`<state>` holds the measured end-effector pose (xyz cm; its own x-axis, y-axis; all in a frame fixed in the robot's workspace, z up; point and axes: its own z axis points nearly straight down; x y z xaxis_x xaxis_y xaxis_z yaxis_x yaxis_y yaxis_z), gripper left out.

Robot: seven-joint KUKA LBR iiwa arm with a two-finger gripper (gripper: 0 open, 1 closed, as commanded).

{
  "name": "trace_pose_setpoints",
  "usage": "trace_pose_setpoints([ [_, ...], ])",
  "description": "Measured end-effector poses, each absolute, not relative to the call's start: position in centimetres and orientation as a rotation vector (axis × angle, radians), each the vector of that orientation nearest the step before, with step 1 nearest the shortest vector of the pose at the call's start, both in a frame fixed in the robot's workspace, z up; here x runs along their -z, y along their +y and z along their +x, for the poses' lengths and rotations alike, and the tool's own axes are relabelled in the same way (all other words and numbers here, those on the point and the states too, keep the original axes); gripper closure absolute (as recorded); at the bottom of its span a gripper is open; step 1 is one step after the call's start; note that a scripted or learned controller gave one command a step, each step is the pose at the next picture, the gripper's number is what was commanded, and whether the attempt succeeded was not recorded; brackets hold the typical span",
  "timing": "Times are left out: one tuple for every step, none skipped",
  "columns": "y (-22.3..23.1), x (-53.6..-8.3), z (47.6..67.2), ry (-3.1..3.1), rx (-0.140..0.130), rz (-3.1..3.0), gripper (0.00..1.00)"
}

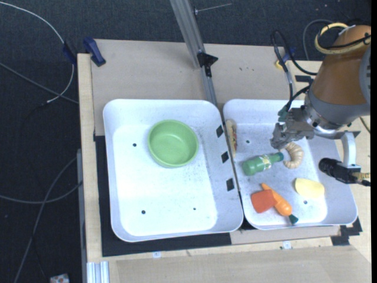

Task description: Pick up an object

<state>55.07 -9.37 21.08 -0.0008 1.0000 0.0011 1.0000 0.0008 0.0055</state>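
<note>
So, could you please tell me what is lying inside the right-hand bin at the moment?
The right bin holds a green bottle, a beige curved piece, a yellow piece and orange toys. The gripper covers whatever lies beneath it.

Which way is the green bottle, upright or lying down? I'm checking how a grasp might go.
Lying down. The green bottle rests on its side in the right bin, its pale neck pointing right toward the gripper.

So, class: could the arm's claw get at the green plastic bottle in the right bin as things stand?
Probably yes: the claw hangs just above the green plastic bottle, which lies uncovered, though a beige curved piece sits against its cap end.
</note>
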Motion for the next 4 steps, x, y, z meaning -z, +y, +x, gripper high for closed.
trace_pose_setpoints([
  [-9.0,-25.6,55.0,2.221,-0.006,2.219,1.00],
  [-8.9,-29.9,55.1,2.220,-0.008,2.218,1.00],
  [-4.1,-27.4,55.4,2.235,0.006,2.224,1.00],
  [1.0,-25.3,54.2,2.235,0.010,2.226,1.00],
])
